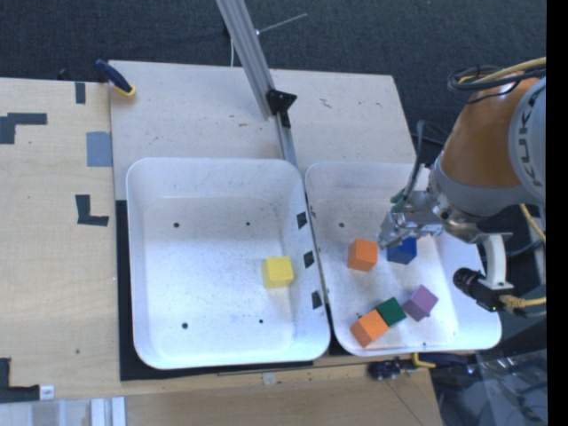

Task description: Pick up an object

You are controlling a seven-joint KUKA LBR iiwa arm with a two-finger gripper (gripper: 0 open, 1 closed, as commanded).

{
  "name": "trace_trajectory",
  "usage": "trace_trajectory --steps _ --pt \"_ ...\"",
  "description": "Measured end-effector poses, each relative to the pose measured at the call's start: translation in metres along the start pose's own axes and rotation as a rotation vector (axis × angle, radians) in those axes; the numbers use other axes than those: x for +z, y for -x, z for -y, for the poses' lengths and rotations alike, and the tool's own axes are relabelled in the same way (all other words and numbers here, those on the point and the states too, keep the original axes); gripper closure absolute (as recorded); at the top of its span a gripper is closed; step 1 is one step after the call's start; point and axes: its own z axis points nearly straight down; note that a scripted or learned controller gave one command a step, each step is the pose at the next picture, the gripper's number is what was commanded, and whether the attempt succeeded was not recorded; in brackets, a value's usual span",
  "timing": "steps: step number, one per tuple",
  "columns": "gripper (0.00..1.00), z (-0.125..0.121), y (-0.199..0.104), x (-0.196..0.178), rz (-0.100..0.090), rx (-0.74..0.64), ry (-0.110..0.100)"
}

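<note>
My gripper [401,232] hangs low over the right bin [355,185], right above a blue cube [403,251] that sits just under its tips. An orange cube [362,255] lies immediately left of the gripper. Nearer the front of the same bin are a purple cube [421,302], a green cube [390,311] and a second orange cube [369,327], the last two touching. A yellow cube [278,272] rests alone in the left bin [177,185]. Nothing visibly sits between the gripper's tips.
A slanted metal pole [253,56] crosses the back of the bench and ends at the divide between the bins. Black clips [310,258] line the shared bin wall. A blue and yellow tool [116,77] lies at the far left of the bench.
</note>
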Motion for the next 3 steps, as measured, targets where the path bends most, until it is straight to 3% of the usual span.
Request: trace_trajectory --steps 3 --pt "1.00 -0.013 -0.182 0.002 0.000 -0.002 0.001"
